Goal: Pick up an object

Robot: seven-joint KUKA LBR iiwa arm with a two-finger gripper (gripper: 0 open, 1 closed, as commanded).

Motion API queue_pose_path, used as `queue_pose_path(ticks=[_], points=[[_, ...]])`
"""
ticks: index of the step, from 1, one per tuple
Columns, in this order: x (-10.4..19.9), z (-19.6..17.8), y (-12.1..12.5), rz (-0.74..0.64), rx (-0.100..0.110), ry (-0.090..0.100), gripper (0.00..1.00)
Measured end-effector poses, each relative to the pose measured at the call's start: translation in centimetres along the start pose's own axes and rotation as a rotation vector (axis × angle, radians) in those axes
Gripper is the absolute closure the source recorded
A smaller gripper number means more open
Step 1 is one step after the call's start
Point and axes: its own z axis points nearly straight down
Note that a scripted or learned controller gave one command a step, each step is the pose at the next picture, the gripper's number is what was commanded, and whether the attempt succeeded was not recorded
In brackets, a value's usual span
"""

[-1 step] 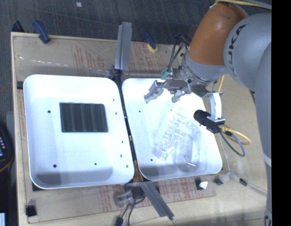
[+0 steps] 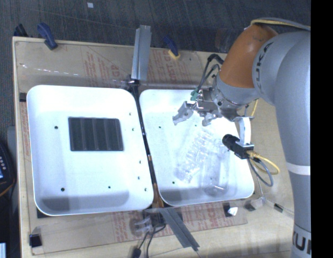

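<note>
Nearest me, in the right bin (image 2: 166, 187) by the worktop's front edge, a clear plastic thing (image 2: 198, 155) lies slanted, its long axis running front-left to back-right. My pincer (image 2: 192, 117) hangs just behind it, spread wide and holding nothing. The arm comes in from the right with its wrist bent down. I reckon it needs to go forward and down.

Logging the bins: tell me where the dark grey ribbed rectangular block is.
Camera view: the dark grey ribbed rectangular block lies flat near the middle of the left white bin, far from the gripper over the right white bin.
</note>
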Motion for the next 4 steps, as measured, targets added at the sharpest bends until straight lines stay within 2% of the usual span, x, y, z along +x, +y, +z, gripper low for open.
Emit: queue_pose_path(ticks=[1,2,3,4], points=[[-4.5,-4.7,-1.7,0.278,-0.004,0.0,0.0],[-0.3,-4.3,-6.3,0.661,0.002,0.003,0.0],[-3.9,-6.7,-6.3,0.375,-0.004,0.001,0.0],[-3.9,-10.6,-8.0,0.277,-0.007,0.001,0.0]])
